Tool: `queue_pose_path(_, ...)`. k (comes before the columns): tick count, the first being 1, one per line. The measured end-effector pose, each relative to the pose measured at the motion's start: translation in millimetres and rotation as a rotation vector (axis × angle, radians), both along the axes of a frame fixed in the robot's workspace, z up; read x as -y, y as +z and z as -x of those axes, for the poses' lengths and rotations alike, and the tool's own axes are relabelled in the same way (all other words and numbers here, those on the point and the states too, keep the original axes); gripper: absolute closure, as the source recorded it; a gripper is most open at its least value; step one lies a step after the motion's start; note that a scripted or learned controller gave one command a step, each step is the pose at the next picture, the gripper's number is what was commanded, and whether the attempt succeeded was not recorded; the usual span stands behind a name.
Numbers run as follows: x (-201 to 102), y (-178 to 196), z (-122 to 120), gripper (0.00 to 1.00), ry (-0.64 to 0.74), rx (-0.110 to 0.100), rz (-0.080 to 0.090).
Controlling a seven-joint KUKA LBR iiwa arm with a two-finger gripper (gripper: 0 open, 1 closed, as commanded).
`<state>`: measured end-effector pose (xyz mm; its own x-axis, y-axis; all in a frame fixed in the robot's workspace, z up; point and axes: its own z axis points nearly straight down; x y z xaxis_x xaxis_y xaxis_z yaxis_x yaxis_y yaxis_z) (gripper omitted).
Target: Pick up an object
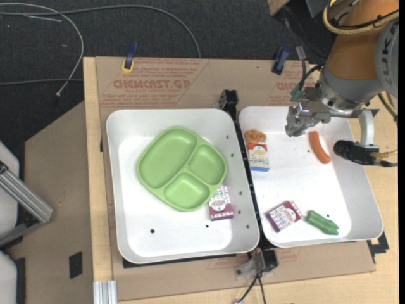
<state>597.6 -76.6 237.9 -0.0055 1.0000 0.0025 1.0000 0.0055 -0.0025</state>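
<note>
My gripper hangs over the far part of the right bin. An orange sausage lies just to its right, apart from it. To its left sit a brown cookie and a white, orange and blue carton by the bin's left wall. Near the front of this bin lie a maroon carton and a green pickle. I see nothing held in the gripper.
The left bin holds a green divided plate and a small maroon carton at the plate's front right. Both bins rest on a cardboard sheet with blue clamps at the back.
</note>
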Motion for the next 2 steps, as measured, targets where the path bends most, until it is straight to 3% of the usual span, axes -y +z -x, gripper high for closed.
queue_pose_path(2,-115,-19,4,1.0,0.001,-0.001,-0.001)
